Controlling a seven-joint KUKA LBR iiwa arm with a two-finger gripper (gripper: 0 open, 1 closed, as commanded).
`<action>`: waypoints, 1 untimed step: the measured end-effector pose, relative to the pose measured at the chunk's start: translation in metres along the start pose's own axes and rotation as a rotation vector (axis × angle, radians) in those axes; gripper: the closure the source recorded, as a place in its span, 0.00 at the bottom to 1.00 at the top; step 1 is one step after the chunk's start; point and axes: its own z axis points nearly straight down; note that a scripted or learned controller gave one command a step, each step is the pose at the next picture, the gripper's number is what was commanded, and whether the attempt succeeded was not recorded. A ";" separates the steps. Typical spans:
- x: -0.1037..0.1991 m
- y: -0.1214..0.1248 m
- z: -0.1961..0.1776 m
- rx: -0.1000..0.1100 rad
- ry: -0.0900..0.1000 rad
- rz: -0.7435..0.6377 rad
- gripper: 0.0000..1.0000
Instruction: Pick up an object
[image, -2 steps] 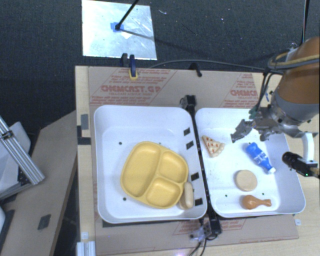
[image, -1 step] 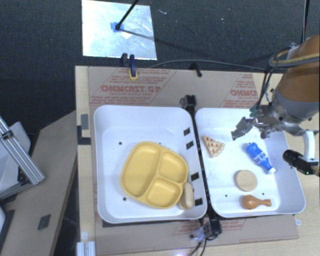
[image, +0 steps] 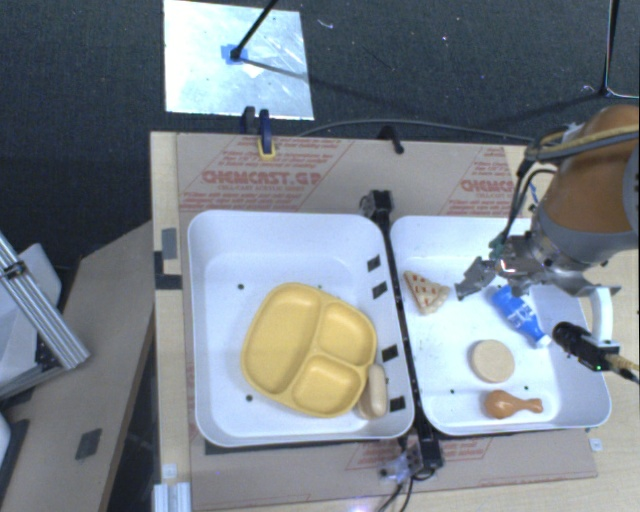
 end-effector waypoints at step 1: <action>-0.004 0.001 0.043 -0.001 0.000 0.000 0.00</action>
